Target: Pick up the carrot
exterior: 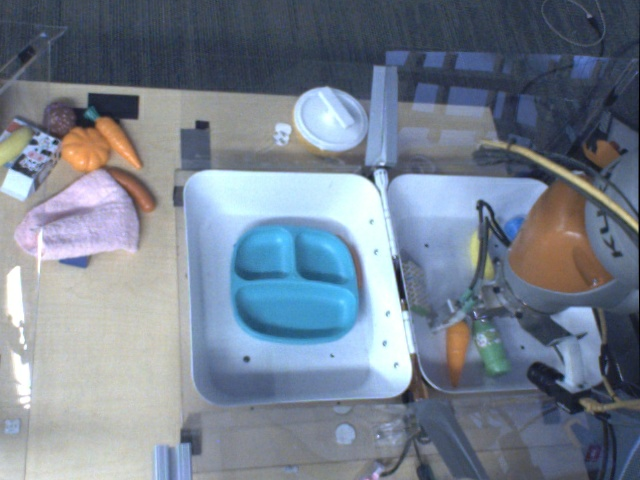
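An orange carrot (456,353) lies in the right bin (430,218) near its front wall, pointing toward the front edge. My gripper (470,311) hangs just above the carrot's upper end, open, with nothing between its fingers. One finger (446,315) reaches left of the carrot's top. A green bottle (490,348) lies right beside the carrot, partly under the wrist. The arm's orange band (555,248) covers the right part of this bin.
A yellow item (477,251) and a blue item (513,230) sit further back in the right bin. The left bin (210,268) holds a blue divided tray (295,283). On the bench at far left lie another carrot (122,142), a small pumpkin (84,149) and a pink cloth (80,218).
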### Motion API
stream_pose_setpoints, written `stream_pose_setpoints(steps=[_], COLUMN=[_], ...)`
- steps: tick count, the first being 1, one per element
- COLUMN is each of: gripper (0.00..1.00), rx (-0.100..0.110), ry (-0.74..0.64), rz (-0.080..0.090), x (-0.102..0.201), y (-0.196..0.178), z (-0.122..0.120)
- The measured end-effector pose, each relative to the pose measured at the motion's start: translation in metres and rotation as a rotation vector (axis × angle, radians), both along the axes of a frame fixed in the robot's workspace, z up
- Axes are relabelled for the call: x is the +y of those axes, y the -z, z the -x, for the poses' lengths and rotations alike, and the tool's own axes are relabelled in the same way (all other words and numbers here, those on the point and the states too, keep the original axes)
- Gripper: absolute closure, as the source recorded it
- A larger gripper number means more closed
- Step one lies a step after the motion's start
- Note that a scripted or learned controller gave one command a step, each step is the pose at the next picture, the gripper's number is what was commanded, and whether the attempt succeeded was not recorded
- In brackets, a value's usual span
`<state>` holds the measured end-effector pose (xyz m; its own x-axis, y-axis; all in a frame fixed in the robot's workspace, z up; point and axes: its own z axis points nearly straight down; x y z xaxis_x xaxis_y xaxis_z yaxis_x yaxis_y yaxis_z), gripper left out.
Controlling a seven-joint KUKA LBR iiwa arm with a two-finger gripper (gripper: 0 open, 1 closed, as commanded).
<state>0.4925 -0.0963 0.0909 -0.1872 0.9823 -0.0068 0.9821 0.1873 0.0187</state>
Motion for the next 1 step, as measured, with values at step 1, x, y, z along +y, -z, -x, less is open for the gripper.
stream_pose_setpoints(steps=[1], gripper=[1.00], rx=[-0.007], ry=[-0.001], rz=[0.002], x=[0.0001], y=[-0.0109], z=[-0.0026])
